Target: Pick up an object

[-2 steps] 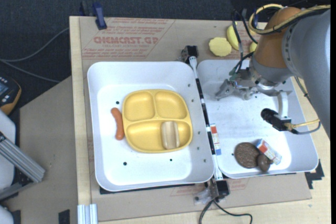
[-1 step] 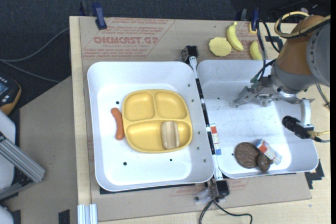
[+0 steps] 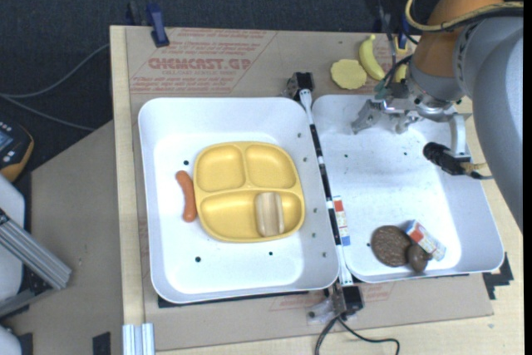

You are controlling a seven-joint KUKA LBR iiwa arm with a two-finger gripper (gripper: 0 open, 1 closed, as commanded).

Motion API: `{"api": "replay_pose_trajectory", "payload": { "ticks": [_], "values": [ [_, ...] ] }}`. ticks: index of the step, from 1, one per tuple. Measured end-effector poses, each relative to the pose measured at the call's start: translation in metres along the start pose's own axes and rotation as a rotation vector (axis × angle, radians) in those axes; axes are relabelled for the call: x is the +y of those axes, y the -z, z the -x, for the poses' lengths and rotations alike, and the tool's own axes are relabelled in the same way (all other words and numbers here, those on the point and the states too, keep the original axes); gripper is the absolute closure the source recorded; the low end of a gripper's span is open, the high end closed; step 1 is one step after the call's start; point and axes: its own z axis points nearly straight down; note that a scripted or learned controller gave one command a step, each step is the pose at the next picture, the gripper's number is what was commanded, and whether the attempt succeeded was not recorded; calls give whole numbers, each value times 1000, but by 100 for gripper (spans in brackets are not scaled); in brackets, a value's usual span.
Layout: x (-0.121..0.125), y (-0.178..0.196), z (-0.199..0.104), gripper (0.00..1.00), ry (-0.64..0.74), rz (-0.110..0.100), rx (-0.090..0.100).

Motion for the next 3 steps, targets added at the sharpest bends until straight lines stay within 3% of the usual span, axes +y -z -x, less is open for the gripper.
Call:
{"api": "replay_pose_trajectory", "payload": {
  "ticks": [1,2,3],
  "values": [
    [-73,-1,-36,0,-5,-15,5],
    [0,0,-49,0,-1,-2,1],
    [-4,0,-3,0,-9,-5,-2]
  ]
}}
